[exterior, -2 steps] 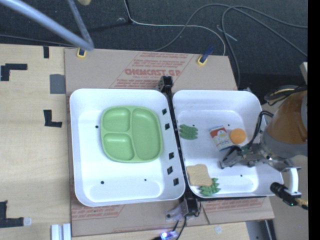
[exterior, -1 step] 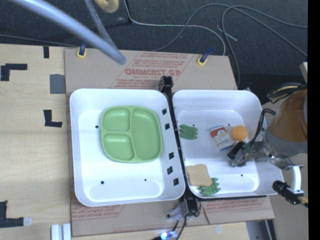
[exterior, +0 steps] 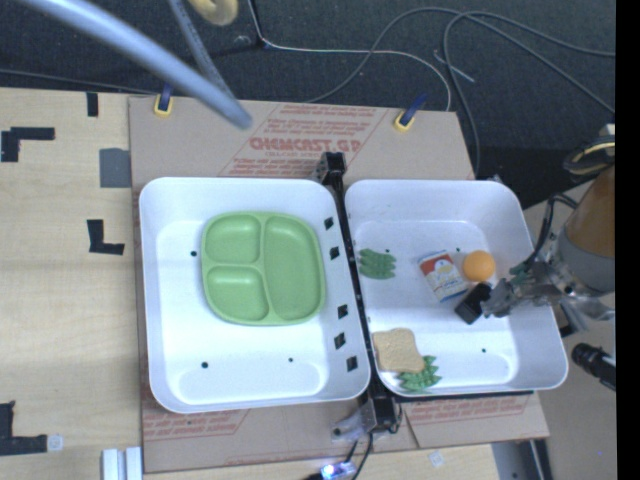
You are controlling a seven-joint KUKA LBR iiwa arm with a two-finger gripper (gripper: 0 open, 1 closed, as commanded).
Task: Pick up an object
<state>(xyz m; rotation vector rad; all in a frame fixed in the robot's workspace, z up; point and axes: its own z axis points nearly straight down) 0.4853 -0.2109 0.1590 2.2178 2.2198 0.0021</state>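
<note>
In the right bin lie several small objects. A small red and white carton sits near the middle, with an orange ball touching its right side. A green leafy piece lies at the bin's left wall. A slice of toast and another green leafy piece lie at the front left. My gripper reaches in from the right, low over the bin floor, just below the carton and the ball. Nothing shows held in it.
The left bin holds a green divided plate. A black divider runs between the bins. The arm's wrist hangs over the right bin's right rim. Cables lie on the dark surface behind.
</note>
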